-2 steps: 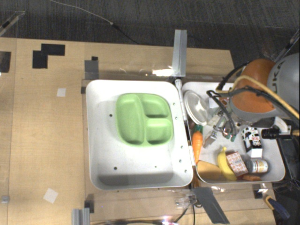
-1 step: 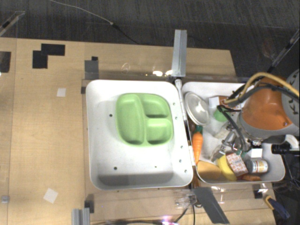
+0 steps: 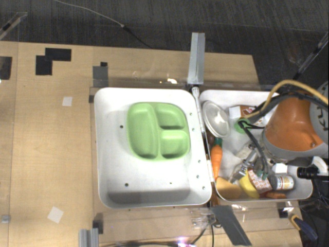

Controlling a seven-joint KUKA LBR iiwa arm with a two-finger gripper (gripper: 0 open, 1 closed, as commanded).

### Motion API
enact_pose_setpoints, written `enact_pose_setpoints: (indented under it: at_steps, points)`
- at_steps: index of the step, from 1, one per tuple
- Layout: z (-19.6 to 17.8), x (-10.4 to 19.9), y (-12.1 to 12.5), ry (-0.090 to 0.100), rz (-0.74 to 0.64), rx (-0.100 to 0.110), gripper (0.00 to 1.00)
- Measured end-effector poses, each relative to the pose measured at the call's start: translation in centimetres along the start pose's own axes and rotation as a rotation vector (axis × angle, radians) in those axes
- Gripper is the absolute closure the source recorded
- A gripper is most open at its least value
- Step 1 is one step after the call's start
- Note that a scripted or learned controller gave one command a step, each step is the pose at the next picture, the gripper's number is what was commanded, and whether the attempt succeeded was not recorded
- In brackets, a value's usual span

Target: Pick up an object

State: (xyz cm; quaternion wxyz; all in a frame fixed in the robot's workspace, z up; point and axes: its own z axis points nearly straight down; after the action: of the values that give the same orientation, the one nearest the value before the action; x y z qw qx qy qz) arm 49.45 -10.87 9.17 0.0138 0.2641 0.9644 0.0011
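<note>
Tool (image 3: 245, 164) is down in the right bin (image 3: 226, 98), w/ clutter all around: carrot (image 3: 216, 160), metal bowl (image 3: 216, 118), small bottle (image 3: 281, 182). Can't tell if it's clenched or grasping anything, arm's blocking. Green tray (image 3: 157, 130) sits alone in left bin (image 3: 110, 153), probs as drop spot.

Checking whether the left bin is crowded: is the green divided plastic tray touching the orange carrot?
Apart. In the camera view the green divided plastic tray lies in the left white bin, while the orange carrot lies in the right bin, bin walls between.
</note>
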Motion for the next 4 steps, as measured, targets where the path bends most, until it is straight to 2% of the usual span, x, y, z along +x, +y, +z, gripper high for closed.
enact_pose_setpoints:
  at_steps: [1, 2, 3, 4]
  points:
    - [0.3, -7.1, 0.7, 0.006, 0.046, 0.003, 0.00]
    - [0.0, -0.1, -0.6, 0.006, 0.125, 0.003, 0.00]
    - [0.0, 1.1, 1.7, 0.000, 0.057, 0.003, 0.00]
    - [0.0, 0.9, 1.4, 0.005, 0.078, -0.002, 0.00]
